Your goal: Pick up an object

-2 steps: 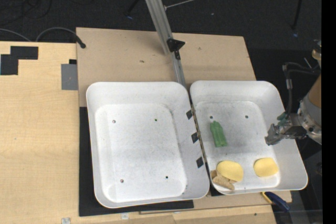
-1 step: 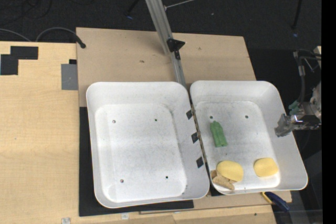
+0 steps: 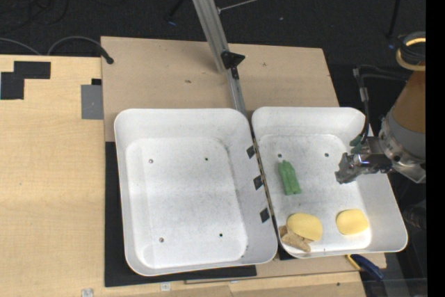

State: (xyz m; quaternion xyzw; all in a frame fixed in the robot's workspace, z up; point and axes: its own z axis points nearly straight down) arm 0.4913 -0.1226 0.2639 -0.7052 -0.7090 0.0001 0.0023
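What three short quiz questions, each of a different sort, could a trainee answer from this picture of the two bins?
1. True or false: the green object lies in the left bin.
2. Multiple choice: how many yellow rounded objects lie in the right bin? A) one B) two C) four
3. Open question: where is the gripper relative to the right bin?

Key
1. False; it lies in the right bin, near the divider.
2. B; one yellow object sits by a small tan piece near the front rim, the other yellow object to its right.
3. Over the bin's right part, apart from all objects.
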